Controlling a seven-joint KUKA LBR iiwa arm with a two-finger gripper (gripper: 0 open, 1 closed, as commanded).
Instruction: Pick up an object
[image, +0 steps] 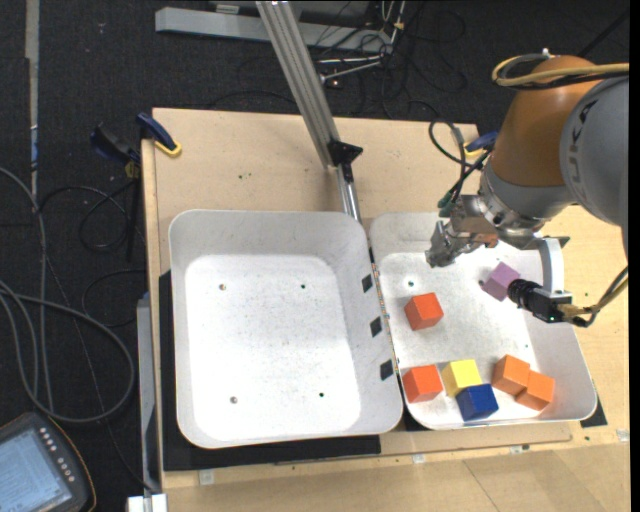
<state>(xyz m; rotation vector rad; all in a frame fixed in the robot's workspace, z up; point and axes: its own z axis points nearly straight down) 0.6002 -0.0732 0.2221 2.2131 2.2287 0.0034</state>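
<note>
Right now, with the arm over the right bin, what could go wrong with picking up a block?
The claw hangs near the right bin's far rim, off to the side of the lone orange block, so a straight descent may close on nothing. The yellow block, blue block and neighbouring orange block sit crowded together, so a grasp there could jam or shove them.

I'm looking down at what reads as a robotics lab. A raw plywood bench top (250, 160) carries two shallow white plastic bins (270, 325) side by side on a dark carpeted floor (70, 90), with loose black cables (60, 290) trailing across it. A bare aluminium strut (300, 80) slants in overhead, and a blue-and-yellow clamp (155, 132) grips the bench corner. The grey industrial arm with its orange band (545, 110) and a handheld control pendant with a lit screen (35, 470) settle it for me.
</note>
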